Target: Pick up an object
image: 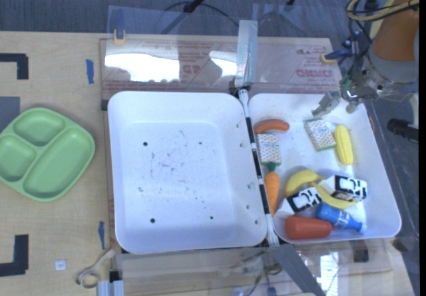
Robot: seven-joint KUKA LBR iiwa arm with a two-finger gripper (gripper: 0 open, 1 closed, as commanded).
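Observation:
The right bin [383, 175] holds a jumble of small objects. Among them are a red sausage [271, 126], an orange carrot [272, 188], a yellow banana [301, 179], a yellow corn cob [343, 144] and a pale square packet [320, 134]. A blue bottle [339, 216] and a red pepper-like piece [307, 227] lie at the front, beside black-and-white printed items [349, 187]. My gripper [337, 104] hangs over the bin's back right corner, just above the packet and the corn. It is open, with nothing between its fingers.
The left bin [126, 115] lies beside the right one, with a ridge between them. A green divided plate [45, 152] rests on the bench at the far left. Clear plastic walls [246, 55] rise behind both bins. Cables loop at the arm's wrist.

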